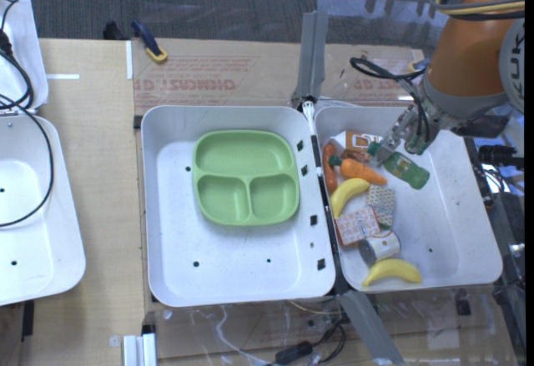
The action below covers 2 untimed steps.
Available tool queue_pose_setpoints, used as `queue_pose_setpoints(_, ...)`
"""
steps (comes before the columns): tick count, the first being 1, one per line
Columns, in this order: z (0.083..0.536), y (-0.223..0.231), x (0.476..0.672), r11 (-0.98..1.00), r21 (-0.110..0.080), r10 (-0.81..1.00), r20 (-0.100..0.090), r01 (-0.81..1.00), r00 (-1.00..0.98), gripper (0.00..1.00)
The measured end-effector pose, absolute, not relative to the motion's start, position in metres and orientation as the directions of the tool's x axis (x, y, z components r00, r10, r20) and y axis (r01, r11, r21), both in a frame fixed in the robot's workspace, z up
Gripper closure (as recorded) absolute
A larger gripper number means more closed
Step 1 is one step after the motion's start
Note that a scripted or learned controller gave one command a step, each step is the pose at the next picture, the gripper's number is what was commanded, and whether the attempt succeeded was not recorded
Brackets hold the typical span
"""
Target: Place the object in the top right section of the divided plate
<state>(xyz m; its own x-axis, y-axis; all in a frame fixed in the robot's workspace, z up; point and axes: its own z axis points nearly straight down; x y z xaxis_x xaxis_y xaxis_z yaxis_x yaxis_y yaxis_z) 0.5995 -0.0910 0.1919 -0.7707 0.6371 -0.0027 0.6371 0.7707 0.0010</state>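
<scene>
A light green divided plate [203,157] lies in the left bin [167,256], with one wide section on its far side and two smaller ones on its near side. Nothing lies in the plate. My gripper [404,141] hangs low over the far part of the right bin [467,248], right at the upper end of a green bottle [410,171] that lies tilted there. Just left of it are an orange carrot [364,170] and a yellow banana [348,192]. Whether the bottle is held cannot be made out.
The right bin also holds a second banana [393,272], a red-and-white packet [356,225], a patterned packet [383,204], an orange-and-white box [360,141] and a reddish sausage-like item [329,175]. A white appliance [25,214] with black cables stands at the far left.
</scene>
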Motion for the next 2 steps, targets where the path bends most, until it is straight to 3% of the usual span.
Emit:
queue_pose_setpoints(1,0.192,-0.011,0.611,0.971,0.001,0.239,-0.003,0.239,-0.971,1.0)
queue_pose_setpoints(2,0.209,0.072,0.627,0.981,0.001,0.196,-0.004,0.196,-0.981,1.0)
